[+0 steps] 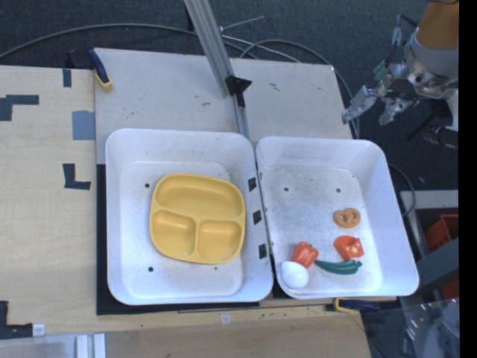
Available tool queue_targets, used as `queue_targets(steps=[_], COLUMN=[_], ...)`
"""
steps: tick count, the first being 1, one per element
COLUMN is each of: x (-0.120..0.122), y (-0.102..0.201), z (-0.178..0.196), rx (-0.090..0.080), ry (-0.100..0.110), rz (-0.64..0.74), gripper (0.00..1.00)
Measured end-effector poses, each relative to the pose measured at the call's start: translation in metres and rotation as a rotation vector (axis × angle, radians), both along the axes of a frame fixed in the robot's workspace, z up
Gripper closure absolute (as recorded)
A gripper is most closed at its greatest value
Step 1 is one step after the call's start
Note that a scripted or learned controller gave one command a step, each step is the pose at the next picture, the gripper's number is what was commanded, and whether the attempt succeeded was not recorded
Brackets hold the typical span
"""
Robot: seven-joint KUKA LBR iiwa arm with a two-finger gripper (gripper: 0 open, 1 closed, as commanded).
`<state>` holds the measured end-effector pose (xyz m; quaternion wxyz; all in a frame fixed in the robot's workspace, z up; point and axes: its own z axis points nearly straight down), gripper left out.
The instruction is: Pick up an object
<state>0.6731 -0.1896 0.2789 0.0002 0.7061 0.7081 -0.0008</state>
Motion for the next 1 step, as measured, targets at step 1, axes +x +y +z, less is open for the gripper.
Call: queue_targets(steps=[1], x=[0.0], y=[-0.0001], z=[0.0], rx=[0.0], ry=[0.0], rz=[0.0], gripper=[0.0])
